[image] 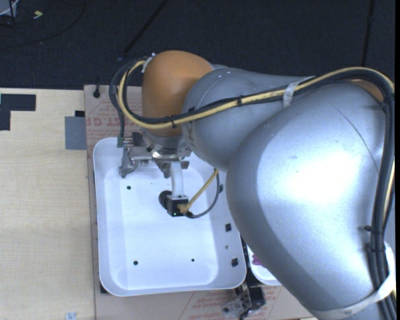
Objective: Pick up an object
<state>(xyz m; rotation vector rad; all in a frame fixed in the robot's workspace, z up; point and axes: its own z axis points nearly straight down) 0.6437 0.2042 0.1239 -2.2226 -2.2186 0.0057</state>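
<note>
My gripper (145,171) hangs over the far part of the left white bin (113,245), under the orange band of the wrist. Its two grey fingers (125,167) stand apart, open, and only the white bin floor shows between them. No loose object shows on the visible floor of this bin. The big grey arm covers nearly all of the right bin (261,274); just a small white corner of it, with a pinkish patch, peeks out below the arm.
The left bin's near and left walls lie in plain sight. A pale wooden bench top (33,205) stretches to the left of the bins. A grey square (74,132) and black patches (12,107) mark the bench's far left.
</note>
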